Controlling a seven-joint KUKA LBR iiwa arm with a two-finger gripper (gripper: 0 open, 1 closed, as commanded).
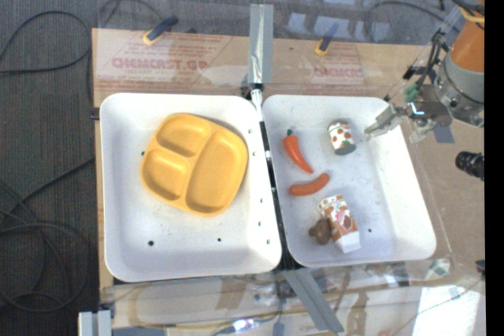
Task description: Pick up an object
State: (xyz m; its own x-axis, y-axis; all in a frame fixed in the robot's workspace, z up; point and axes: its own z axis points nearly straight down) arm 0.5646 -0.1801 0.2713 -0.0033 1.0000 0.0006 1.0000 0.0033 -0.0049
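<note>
1. The two white bins (118, 248) looked like smooth, slightly glossy plastic
2. The yellow divided plate (195, 163) appeared as smooth plastic with a soft sheen
3. The chilli (297, 153) and the sausage (309, 185) had a shiny, plastic-like surface
4. The small carton (339, 219) and the little printed container (341, 137) seemed to carry glossy printed skins
5. The bench (157, 67) top looked like matt brown cardboard
6. The floor (47, 27) was rough grey carpet
7. The tool (378, 124) looked like dull grey metal

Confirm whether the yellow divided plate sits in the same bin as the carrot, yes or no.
No: the yellow divided plate lies in the left bin, while the carrot lies in the right bin.
</note>
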